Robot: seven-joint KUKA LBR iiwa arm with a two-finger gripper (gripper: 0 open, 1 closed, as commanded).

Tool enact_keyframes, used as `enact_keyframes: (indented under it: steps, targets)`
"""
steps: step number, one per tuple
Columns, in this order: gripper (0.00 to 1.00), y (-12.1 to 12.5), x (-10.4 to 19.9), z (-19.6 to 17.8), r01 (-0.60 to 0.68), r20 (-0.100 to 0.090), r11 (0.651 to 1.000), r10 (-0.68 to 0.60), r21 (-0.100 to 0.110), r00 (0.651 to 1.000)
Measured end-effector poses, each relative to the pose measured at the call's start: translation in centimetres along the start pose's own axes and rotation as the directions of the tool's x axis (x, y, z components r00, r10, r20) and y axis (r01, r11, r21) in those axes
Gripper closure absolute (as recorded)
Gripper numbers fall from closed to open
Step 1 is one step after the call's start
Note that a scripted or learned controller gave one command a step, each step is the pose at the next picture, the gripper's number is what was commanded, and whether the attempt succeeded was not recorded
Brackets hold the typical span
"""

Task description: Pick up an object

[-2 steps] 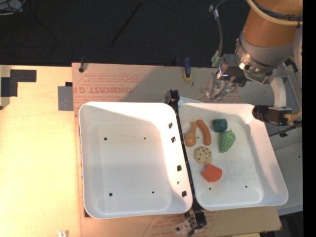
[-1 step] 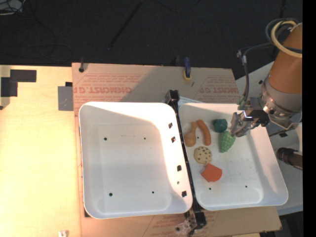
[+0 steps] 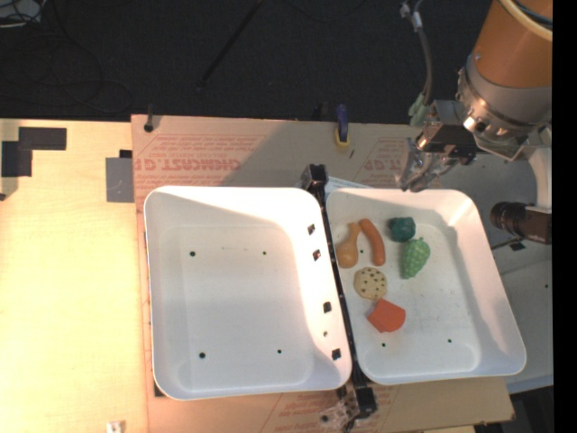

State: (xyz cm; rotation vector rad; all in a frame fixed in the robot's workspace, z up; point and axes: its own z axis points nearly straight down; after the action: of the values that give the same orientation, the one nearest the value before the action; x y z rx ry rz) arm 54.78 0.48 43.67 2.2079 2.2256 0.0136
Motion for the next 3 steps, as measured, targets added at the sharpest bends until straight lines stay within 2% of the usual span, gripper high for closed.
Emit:
enact_keyframes:
  steps: [1, 2, 3]
  targets:
    - [1.0, -5.1, -8.0, 4.8, -0.016, 0.003, 1.0, 0.016, 0.018, 1.0]
    - [1.0, -7.8, -13.0, 15.7, -0.014, 0.001, 1.0, 0.014, 0.026, 1.0]
    - [1.0, -6.3, -9.2, 3.7, -0.003, 0.002, 1.0, 0.003, 0.0, 1.0]
